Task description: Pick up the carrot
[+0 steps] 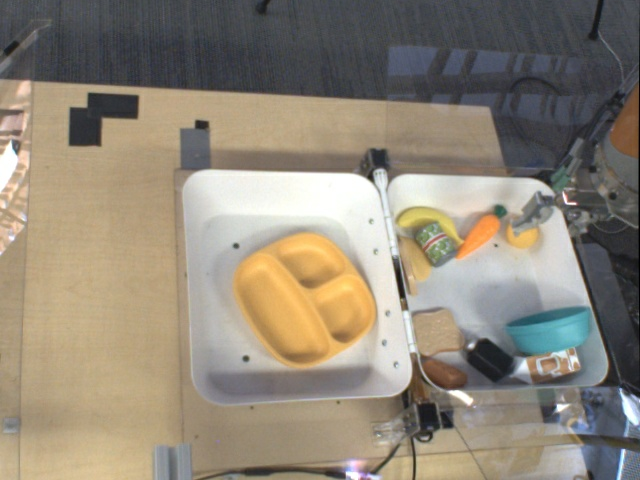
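Dark grey carpet runs along the top of the camera view; below it a light wooden surface (100,298) carries two shallow white bins side by side. Black tape patches sit on the wood at upper left.

Left bin (215,208): holds a yellow divided plate (303,296) with three compartments, lying roughly at the bin's centre, slightly toward the shared wall.

Right bin (490,288): contents grouped in two clusters.
- Upper cluster: a banana (418,215) at the upper left, with a small green can (435,243) resting against it just below. The carrot (479,235) lies just right of the can, tilted, with its green top pointing up and right. A small yellow item (521,234) sits just right of the carrot's top.
- Lower cluster: a teal bowl (548,329) near the right wall, a brown labelled packet (556,366) just below it, a black object (491,359) to the left of the bowl, a slice of bread (435,330) against the left wall, and a brown rounded item (445,373) under it.

Arm enters from the right edge, upper part of the view. The pincer (534,211) sits over the upper right corner of the right bin, just above the small yellow item and right of the carrot's top. Whether the pincer is spread or pressed together: cannot tell at this size. Carrot lies in the bin.
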